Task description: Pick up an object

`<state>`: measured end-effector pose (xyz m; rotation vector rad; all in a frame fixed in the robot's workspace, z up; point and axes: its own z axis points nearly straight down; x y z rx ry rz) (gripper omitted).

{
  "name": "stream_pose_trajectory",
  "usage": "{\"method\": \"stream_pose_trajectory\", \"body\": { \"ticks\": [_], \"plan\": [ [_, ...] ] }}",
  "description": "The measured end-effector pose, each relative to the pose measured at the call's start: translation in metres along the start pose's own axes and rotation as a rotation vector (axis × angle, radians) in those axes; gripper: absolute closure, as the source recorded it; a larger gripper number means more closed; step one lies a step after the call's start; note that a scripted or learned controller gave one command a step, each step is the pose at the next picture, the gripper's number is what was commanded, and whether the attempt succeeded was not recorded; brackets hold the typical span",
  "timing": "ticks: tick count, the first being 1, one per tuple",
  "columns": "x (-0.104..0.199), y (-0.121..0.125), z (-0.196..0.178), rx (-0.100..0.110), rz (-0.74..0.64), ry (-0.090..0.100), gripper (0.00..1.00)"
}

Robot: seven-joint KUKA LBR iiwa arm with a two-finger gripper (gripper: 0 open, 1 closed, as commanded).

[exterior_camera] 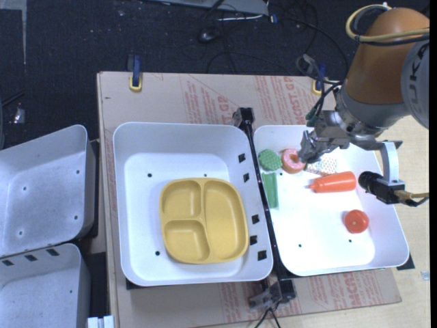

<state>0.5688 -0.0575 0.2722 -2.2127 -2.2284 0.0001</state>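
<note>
Gripper (308, 150) is low in the right bin (382, 251), directly over the pink donut (293, 161) at its far left side; can't tell its state. Green round piece (269, 160) sits just left of the donut, carrot (334, 182) near right, tomato (356, 221) further right. Yellow tray (203, 220) lies in the left bin (130, 203).
</note>
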Motion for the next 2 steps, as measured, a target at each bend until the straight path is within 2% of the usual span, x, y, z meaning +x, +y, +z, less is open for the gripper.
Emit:
{"method": "stream_pose_trajectory", "body": {
  "ticks": [2],
  "plan": [
    [0.116,0.02,0.029,0.0,-0.001,0.0,1.0]
  ]
}}
